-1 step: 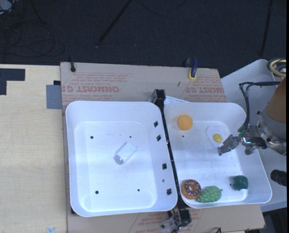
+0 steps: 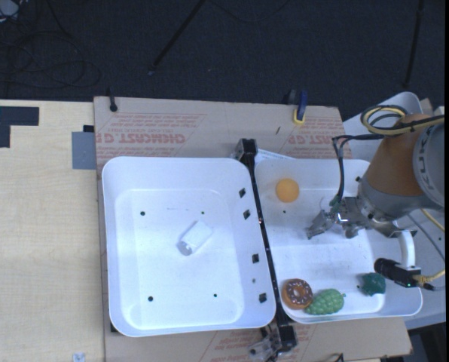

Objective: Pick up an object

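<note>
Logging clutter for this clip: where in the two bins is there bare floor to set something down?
The left bin is bare all around the small white cup near its middle. In the right bin, floor is free between the orange ball and the donut. Its near edge is crowded: donut, green grapes, dark green toy, with the gripper above mid-bin.

Both bins, left and right, look like smooth white plastic with a faint sheen. Cardboard sheet beneath them: matt brown, printed red. Bench: pale wood grain, matt. My gripper reads as dull grey metal. Orange ball: smooth, matt.
</note>
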